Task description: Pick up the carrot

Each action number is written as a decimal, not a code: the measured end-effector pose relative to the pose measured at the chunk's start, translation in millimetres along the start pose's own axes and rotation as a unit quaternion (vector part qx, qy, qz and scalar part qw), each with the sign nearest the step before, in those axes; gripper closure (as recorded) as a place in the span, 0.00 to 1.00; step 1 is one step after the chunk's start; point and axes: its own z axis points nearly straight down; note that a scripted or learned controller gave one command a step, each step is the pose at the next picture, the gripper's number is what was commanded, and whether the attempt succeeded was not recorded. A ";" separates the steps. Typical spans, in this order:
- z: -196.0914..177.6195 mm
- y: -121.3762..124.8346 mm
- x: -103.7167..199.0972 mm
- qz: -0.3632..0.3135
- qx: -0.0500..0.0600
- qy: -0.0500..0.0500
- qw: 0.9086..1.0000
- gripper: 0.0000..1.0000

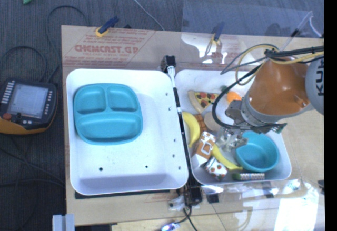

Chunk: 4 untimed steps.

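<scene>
Half the carrot hidden behind the arm, tool blurred.

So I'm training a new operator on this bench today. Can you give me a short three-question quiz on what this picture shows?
1. True or false: the blue tray lies in the left bin.
2. Which bin is the gripper over? A) left B) right
3. Fill in: beside the gripper, in the right bin, sits a blue ____.

Key
1. True. The divided tray lies there.
2. B. The gripper hangs over the right bin, near the banana and pizza slice.
3. Bowl. An orange bit by the arm may be the carrot, but it is too hidden to tell.
</scene>
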 end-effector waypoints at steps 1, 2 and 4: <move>2.6 1.0 6.0 0.002 -0.004 0.006 1.000 0.00; 5.9 -64.0 -13.9 0.199 -0.001 0.010 0.980 0.00; 0.3 15.1 27.3 0.185 -0.001 0.004 0.983 1.00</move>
